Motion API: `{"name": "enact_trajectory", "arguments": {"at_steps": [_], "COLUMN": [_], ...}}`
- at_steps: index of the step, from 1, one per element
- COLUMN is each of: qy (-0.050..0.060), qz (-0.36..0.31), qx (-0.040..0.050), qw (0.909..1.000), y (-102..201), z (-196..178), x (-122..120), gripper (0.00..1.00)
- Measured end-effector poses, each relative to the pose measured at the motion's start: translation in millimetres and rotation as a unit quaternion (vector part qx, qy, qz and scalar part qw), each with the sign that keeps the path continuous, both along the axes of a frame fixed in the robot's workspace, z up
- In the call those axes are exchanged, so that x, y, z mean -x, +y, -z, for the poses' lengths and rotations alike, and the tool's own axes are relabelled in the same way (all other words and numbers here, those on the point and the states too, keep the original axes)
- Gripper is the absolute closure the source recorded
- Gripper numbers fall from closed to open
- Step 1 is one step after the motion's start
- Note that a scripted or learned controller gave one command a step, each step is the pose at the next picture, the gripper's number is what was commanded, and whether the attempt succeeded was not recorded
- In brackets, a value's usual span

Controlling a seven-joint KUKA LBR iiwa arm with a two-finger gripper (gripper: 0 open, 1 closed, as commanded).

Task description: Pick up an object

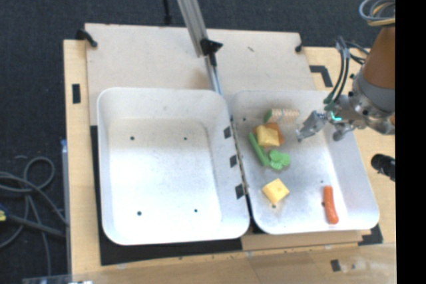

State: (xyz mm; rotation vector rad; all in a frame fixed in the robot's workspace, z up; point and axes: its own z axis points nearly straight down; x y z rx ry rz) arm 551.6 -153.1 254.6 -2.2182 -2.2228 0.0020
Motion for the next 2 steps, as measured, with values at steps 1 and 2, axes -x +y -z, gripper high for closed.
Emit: {"name": "enact_trajectory", "arguments": {"at_steps": [1,2], "qy": [-0.002,0.000], "qz": [0.000,0.002], "qx": [0.0002,0.0009], "qw": [1.0000,1.0000], "y": [0.0,-7.8], "z": [-2.1,42.7], "x": [-0.7,2.9], "gripper": [0.00,0.00]}}
